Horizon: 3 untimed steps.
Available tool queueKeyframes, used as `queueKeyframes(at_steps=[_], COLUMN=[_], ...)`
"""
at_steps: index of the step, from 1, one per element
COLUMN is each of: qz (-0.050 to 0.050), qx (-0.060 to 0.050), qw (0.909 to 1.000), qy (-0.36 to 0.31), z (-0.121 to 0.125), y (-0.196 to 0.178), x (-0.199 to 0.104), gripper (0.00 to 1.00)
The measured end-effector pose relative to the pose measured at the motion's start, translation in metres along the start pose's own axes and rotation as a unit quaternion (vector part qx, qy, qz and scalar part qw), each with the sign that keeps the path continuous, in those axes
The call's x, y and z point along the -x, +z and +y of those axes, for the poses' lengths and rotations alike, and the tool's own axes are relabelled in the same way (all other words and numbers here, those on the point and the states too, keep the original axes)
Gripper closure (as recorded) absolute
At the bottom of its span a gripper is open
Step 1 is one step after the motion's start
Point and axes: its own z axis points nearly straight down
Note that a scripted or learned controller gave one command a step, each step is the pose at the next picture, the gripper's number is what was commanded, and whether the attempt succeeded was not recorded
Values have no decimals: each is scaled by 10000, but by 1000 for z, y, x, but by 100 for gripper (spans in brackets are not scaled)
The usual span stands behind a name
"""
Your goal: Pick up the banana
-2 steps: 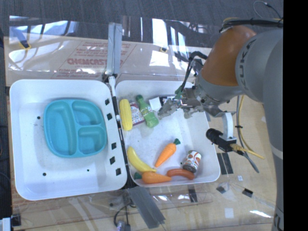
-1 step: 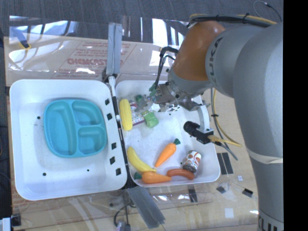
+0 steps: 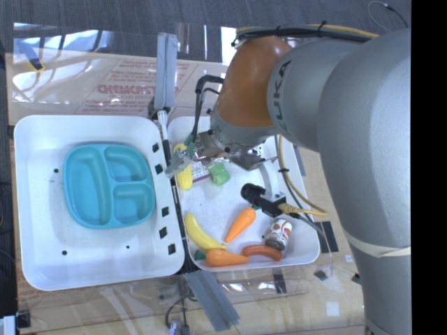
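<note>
Right now the gripper [image 3: 190, 158] hangs at the right bin's [image 3: 307, 218] left wall, over sth yellow. Banana [image 3: 200, 234] lies untouched nr the front-left corner, so no grab yet.

Both bins [image 3: 42, 187] are plain white, the divided plate [image 3: 108, 185] is light turquoise. The banana [image 3: 200, 234] is yellow, two carrots [image 3: 242, 223] orange, a little block [image 3: 220, 174] green, the sausage [image 3: 263, 251] red-brown. Arm [image 3: 349, 103] is grey with an orange band [image 3: 251, 82].

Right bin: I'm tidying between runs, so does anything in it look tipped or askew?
The small can lies on its side near the right bin front corner, beside a sausage. Banana and carrots just lie loose.
</note>
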Motion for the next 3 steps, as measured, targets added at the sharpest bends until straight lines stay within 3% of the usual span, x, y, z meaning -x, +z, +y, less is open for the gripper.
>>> queueKeyframes(at_steps=[1,2,3], qz=[-7,-2,1], qx=[16,10,-5], qw=[9999,9998,9998], qy=[151,-193,-204], z=[34,-4,-2], y=[-1,-1,0], x=[47,43,13], gripper=[0,0,0])
